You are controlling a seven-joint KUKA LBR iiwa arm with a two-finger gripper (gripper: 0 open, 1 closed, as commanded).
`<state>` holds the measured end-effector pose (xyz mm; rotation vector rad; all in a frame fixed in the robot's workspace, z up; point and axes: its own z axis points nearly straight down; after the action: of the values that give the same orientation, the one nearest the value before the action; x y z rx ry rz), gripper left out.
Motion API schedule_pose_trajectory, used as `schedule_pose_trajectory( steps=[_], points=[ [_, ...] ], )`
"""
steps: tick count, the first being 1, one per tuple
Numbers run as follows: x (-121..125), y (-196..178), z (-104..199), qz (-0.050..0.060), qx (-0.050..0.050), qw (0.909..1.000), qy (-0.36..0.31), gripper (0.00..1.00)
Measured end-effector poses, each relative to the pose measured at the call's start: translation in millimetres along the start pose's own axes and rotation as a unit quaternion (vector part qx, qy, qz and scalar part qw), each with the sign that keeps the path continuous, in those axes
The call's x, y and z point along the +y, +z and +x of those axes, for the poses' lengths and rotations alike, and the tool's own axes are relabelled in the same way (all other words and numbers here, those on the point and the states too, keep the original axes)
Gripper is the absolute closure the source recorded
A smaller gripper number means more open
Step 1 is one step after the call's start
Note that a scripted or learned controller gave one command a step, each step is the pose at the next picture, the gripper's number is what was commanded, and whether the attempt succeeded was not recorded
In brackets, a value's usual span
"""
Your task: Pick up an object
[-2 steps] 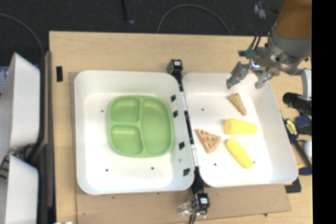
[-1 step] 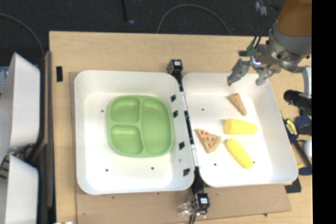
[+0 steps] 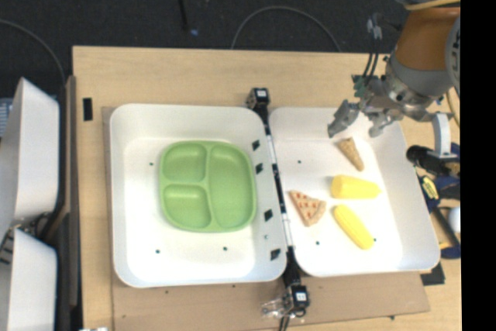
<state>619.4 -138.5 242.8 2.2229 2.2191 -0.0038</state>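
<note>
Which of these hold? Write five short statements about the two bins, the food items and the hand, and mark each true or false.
1. The green divided plate lies in the left bin. True.
2. The pizza slice lies on the green plate. False: it lies in the right bin, near the divider between the bins.
3. Two yellow pieces lie in the right bin. True: one sits above the other, apart.
4. The hand holds the brown wedge. False: the wedge lies on the bin floor just below the open hand.
5. The hand hovers over the left bin. False: it is over the far edge of the right bin.
</note>
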Motion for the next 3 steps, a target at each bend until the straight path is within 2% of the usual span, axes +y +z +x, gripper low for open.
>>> schedule_pose_trajectory(
  steps=[2,3],
  points=[
    [14,108,9,0.0,0.0,1.0,-0.002,0.0],
    [15,93,8,-0.003,0.0,1.0,-0.002,1.0]
  ],
)
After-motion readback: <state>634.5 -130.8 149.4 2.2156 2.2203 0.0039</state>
